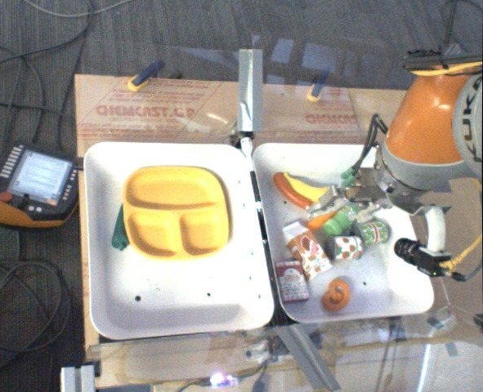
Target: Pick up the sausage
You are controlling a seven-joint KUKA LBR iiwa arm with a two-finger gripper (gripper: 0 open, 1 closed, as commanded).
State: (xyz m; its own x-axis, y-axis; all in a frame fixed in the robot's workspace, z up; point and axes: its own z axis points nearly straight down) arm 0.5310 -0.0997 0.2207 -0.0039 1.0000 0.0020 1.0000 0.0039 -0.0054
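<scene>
In the right bin, the sausage lies at about 10 o'clock from bin centre, a curved orange-red piece pressed against a banana on its 3 o'clock side. The arm comes in from 2 o'clock, orange band over the bin's upper right corner. The gripper sits low at 3 o'clock of the sausage, near it but apart, over a clutter of small items. Jaw state: can't tell, the tips are lost against the clutter. Nothing visibly held.

Just below the gripper: a carrot, a green can, a red-and-white can and a strawberry-print cup. At 6 o'clock of the sausage: a carton, then a small red box. An orange pumpkin-like toy sits near the bin's 6 o'clock edge.

Left bin holds a yellow divided tray with a green object touching its 9 o'clock edge. A handheld controller lies on the floor at 9 o'clock of the bench.
</scene>
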